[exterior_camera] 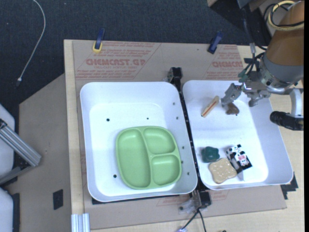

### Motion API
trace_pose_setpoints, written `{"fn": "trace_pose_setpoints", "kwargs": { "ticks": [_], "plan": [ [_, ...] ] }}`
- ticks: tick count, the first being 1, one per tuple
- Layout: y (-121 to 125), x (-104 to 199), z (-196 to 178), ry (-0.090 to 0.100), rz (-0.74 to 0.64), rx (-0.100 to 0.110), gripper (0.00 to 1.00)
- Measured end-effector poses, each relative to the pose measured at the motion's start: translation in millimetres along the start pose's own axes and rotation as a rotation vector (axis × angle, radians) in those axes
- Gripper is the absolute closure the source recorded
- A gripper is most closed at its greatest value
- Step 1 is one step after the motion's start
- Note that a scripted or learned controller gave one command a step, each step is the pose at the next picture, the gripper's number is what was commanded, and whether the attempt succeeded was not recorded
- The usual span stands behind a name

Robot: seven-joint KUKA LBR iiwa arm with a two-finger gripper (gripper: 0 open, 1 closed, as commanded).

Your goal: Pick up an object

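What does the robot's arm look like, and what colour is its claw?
The arm is round and chunky, with a wide orange band above a grey wrist. Its gripper is made of silvery-grey metal with thin fingers, and small green-blue bits and dark cables sit near the wrist.

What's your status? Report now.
Gripper open over right bin, holding nothing. Brown piece just below it, tan stick beside. No obstruction.

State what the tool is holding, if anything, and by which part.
It cannot be told. The tool sits over a small brown thing in the right bin.
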State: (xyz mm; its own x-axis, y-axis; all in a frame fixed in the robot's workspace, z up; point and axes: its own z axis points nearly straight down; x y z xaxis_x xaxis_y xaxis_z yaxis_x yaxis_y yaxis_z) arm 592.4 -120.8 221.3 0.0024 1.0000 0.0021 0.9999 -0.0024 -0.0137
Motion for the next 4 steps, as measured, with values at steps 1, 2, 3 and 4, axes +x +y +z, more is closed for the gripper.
{"fn": "trace_pose_setpoints", "kwargs": {
  "ticks": [1,2,3,4],
  "plan": [
    [2.6,0.2,-7.3,-0.002,-0.003,-0.013,0.00],
    [-6.2,-2.3,40.4,-0.001,-0.002,-0.009,0.00],
    [-3.0,-0.3,103.9,0.000,-0.002,-0.006,0.00],
    [-3.2,0.2,139.0,-0.001,-0.002,-0.009,0.00]
  ]
}}
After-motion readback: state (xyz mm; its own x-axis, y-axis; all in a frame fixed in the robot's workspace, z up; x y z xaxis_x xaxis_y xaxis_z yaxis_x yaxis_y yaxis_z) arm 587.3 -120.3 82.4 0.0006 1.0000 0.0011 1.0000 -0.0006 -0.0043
